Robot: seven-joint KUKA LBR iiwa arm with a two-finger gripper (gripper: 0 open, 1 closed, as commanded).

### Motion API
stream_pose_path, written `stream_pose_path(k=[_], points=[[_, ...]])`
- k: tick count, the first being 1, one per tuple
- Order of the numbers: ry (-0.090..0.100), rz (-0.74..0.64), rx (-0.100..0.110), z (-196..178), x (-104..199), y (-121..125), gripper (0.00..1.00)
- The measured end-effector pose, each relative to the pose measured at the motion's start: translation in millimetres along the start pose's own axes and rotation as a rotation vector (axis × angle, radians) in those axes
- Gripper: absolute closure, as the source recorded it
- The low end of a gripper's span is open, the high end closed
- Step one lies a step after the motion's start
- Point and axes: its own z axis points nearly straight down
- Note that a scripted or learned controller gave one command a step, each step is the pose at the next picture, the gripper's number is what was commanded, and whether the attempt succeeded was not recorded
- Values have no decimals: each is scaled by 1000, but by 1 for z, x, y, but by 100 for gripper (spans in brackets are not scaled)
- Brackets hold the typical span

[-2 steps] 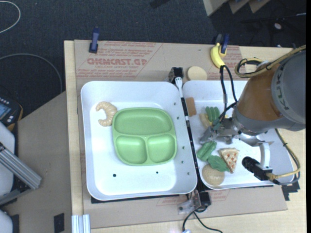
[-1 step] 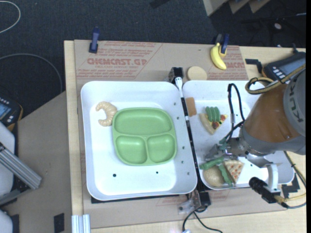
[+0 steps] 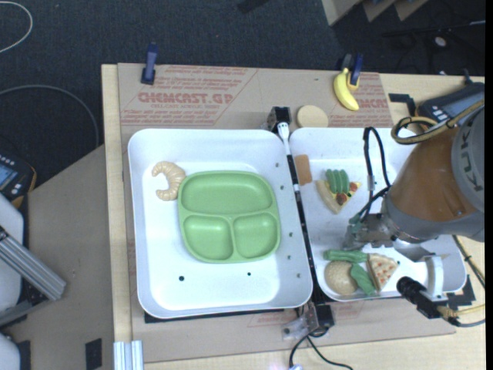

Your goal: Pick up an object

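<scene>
The divided plate (image 3: 229,216) is light green, the croissant (image 3: 168,179) is beige, the banana (image 3: 346,92) is yellow, both bins (image 3: 154,284) are white.

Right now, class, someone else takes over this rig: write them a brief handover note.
Gripper: low in the right bin, above the toy food; finger state unclear, nothing seen held.
Right bin: pizza slice, green bean, bread roll, and a slice with green topping.
Left bin: green divided plate, croissant.
Done: no pick confirmed.
Left: grasp and lift one object.
</scene>
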Motion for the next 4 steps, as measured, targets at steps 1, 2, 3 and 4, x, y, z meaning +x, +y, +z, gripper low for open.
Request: stream_pose_path(k=[1,2,3,4], points=[[1,-1,3,10,7,-1,100],[1,-2,3,10,5,-1,100],[2,-10,-7,-96,64,2,100],[3,-10,2,-90,138,-1,100]])
